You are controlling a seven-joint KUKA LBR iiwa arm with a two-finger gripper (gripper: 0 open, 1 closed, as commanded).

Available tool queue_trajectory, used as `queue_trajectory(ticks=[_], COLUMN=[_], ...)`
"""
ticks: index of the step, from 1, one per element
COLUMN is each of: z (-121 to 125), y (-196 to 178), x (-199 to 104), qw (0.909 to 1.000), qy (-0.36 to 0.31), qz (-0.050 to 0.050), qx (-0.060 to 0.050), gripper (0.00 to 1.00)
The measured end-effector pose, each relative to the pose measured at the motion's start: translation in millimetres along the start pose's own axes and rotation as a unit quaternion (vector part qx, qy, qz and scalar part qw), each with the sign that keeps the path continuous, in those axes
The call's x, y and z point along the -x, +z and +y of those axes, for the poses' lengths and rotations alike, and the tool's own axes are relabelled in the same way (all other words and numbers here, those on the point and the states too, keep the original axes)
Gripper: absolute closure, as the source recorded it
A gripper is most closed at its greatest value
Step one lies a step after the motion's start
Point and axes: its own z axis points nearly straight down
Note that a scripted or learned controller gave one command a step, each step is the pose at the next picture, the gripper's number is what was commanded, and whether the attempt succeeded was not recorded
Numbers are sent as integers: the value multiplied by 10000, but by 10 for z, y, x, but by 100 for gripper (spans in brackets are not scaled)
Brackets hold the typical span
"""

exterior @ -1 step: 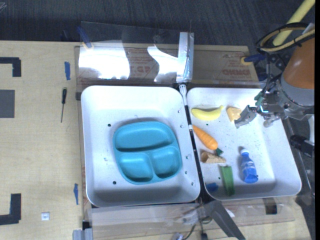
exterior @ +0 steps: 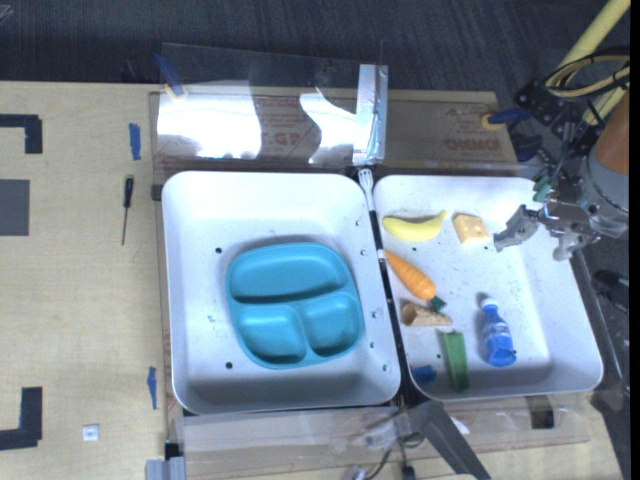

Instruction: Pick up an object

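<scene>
Hand (exterior: 541, 232) is seen over the right bin's (exterior: 570, 363) far right edge, finger state indeterminable. Nothing is gripped. Risk: banana (exterior: 413, 226) and cheese wedge (exterior: 471, 228) are closely spaced, so a descent could nudge either.

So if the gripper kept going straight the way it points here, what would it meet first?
The gripper sits at the right bin's upper right and seems to point left. The yellow block comes first, then the banana. Its height is unclear, so it might pass over.
</scene>
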Motion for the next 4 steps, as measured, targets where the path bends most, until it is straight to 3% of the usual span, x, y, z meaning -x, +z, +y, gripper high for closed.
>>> queue_trajectory(ticks=[1, 2, 3, 4], z=[20, -693, -737, -744], y=[714, 1318, 729, 740], x=[-226, 202, -86, -81], qw=[9870, 9853, 9663, 9664], qy=[-1607, -1708, -2575, -2570], qz=[17, 3, 2, 4], qx=[-32, 10, 17, 6], gripper=[0, 0, 0, 0])
